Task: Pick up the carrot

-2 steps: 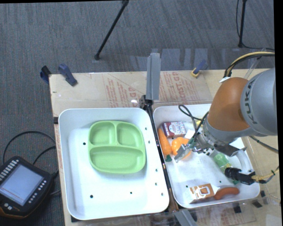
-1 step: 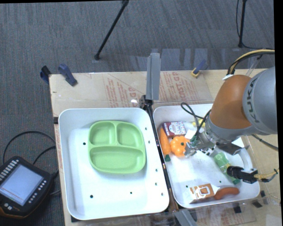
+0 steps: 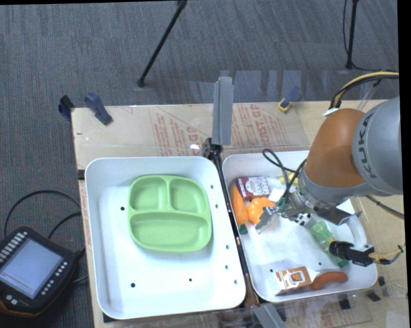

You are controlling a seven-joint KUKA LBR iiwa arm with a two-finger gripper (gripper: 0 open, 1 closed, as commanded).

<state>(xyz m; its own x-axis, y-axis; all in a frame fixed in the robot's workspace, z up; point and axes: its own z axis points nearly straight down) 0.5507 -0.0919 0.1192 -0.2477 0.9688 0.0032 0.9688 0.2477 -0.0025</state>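
Observation:
The carrot [image 3: 238,206] is a slim orange piece lying lengthwise against the left wall of the right bin [image 3: 304,294]. My gripper [image 3: 268,218] hangs low over that bin, just right of the carrot and a short gap away from it. A rounder orange item [image 3: 261,205] sits right at the gripper's upper left side, between it and the carrot. The arm's orange band and grey wrist hide the bin's right middle.
The right bin also holds a red packet [image 3: 254,186], a green bottle [image 3: 324,232], a small brown-and-white carton [image 3: 293,278] and a reddish sausage [image 3: 329,279]. A green divided plate [image 3: 170,213] lies in the left bin [image 3: 108,278]. A grey post [image 3: 222,112] rises behind the bins.

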